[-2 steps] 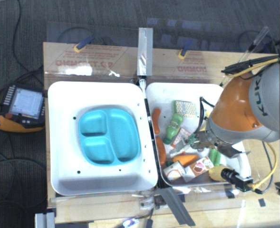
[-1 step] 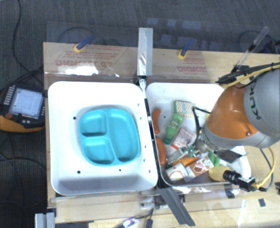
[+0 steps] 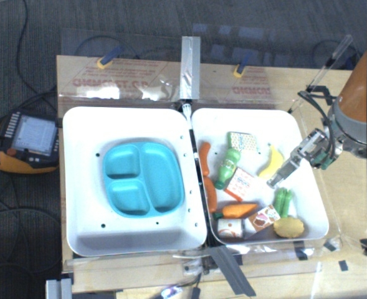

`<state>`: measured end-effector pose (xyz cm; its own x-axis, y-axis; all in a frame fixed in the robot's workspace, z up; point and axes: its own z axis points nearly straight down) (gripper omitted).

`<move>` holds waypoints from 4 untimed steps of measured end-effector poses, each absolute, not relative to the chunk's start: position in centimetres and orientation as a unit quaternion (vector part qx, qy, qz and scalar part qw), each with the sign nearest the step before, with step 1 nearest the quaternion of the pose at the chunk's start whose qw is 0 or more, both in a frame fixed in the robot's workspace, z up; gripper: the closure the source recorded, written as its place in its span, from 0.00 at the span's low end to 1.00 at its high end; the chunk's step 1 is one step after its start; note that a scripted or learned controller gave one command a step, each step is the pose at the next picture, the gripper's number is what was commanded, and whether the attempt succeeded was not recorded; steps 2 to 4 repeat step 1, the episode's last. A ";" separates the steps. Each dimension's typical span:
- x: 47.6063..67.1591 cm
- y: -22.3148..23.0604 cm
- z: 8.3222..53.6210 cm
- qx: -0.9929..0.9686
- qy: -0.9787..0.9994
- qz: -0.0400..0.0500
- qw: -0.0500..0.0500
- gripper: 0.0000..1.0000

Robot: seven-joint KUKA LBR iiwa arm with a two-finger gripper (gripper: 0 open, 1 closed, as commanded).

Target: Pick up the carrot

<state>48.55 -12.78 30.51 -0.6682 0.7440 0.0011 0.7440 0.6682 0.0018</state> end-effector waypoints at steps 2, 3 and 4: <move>48.4 -6.0 18.3 -0.403 -0.915 -0.001 0.002 0.00; 48.4 -6.0 18.3 -0.403 -0.915 -0.001 0.002 0.00; 48.4 -6.0 18.3 -0.403 -0.915 -0.001 0.002 0.00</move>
